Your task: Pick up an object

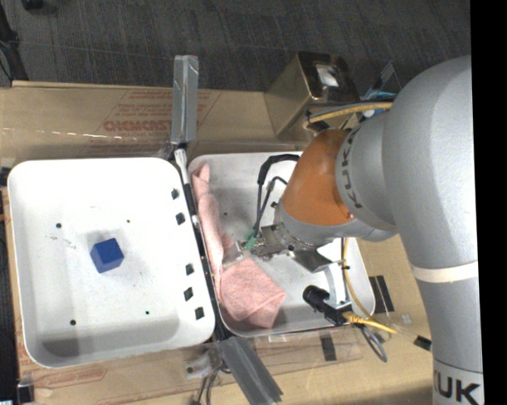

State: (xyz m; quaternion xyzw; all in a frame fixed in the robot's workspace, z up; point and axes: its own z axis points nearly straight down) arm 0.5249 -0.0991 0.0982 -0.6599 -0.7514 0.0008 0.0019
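— Pink cloth (240, 281) lies in the right bin (236, 169), along its left wall. And the gripper (261, 241)?
— Just above the cloth; its state I cannot tell.

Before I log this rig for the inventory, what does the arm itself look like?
The arm is bulky, rounded and light grey, with an orange band above the wrist bearing dark KUKA lettering; more lettering sits low on the grey body. Black cables loop beside the wrist, and a yellow cable runs down past it. The gripper is small, metallic grey.
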